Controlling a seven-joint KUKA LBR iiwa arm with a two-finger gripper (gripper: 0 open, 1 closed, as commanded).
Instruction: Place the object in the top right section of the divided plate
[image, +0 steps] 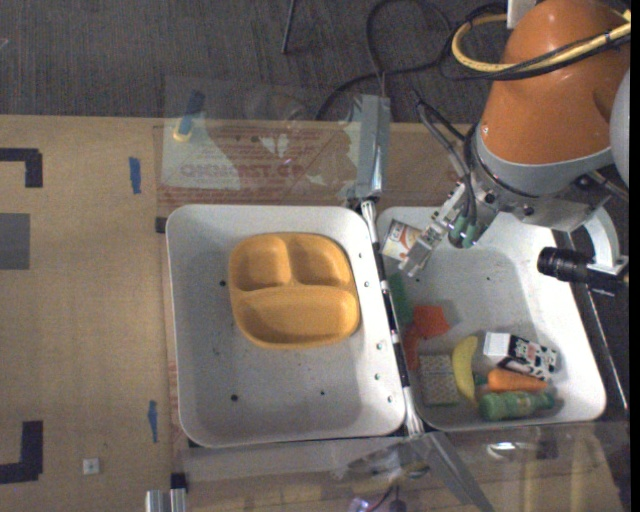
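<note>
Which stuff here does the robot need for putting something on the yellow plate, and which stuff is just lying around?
For the job:
- yellow plastic divided plate in the left white bin
- robot's hand, low over the right white bin
- small white and red carton next to the hand

Just lying around:
- yellow banana
- orange carrot
- green bottle
- tan square sponge

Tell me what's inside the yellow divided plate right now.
Nothing visible: all three sections of the divided plate show bare yellow. Whatever lies under the plate in the left bin is covered.
</note>
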